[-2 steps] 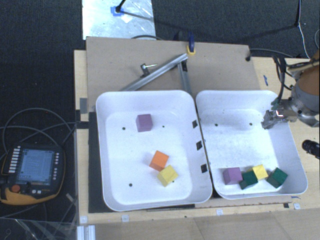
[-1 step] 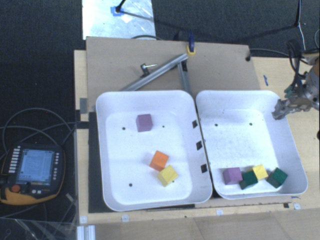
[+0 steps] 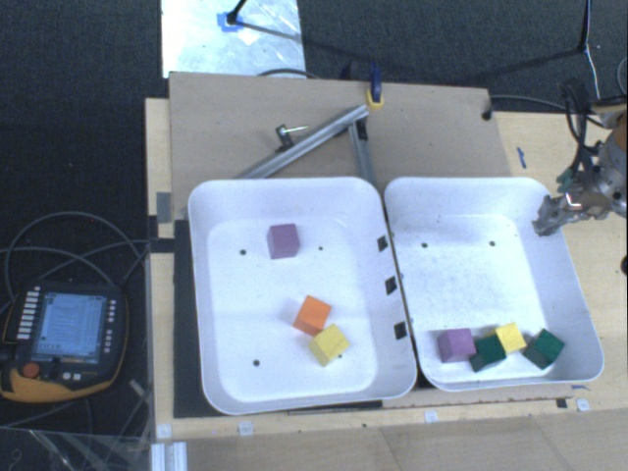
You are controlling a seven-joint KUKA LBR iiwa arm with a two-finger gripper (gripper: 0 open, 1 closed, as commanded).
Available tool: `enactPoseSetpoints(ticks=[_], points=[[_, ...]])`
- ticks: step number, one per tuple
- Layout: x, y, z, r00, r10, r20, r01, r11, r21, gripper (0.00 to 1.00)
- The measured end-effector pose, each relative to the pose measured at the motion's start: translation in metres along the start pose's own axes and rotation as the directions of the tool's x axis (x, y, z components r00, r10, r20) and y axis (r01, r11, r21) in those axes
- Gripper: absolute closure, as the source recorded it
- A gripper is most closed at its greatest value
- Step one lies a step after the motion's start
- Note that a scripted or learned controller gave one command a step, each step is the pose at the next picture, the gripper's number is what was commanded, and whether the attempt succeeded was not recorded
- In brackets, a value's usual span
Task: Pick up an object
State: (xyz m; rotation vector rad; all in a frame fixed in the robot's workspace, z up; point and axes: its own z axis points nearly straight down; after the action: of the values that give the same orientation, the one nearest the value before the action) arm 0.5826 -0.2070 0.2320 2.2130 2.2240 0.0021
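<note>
Blocks (image 3: 498, 345) in right bin (image 3: 481, 214), tool (image 3: 549, 216) over its right rim (arm mostly off-frame)

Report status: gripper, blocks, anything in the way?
Gripper over right bin's far right rim, nothing held. Seven blocks untouched, nearest the dark green block. Nothing in the way.

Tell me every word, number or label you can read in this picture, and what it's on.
None can be read.
Handheld control pad left of the bench: its lit screen shows lines too small and blurred to read.
Coloured blocks in the two white bins: plain faces, no markings visible.
Silvery sheet on the floor: no text visible.
</note>
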Motion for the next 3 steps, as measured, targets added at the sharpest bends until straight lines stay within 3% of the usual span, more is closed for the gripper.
enactPoseSetpoints(ticks=[2,3], points=[[0.100,-0.005,-0.013,1.000,-0.006,-0.004,0.006,1.000,0.003,1.00],[0.150,-0.021,-0.003,1.000,-0.005,-0.005,0.005,1.000,0.005,1.00]])
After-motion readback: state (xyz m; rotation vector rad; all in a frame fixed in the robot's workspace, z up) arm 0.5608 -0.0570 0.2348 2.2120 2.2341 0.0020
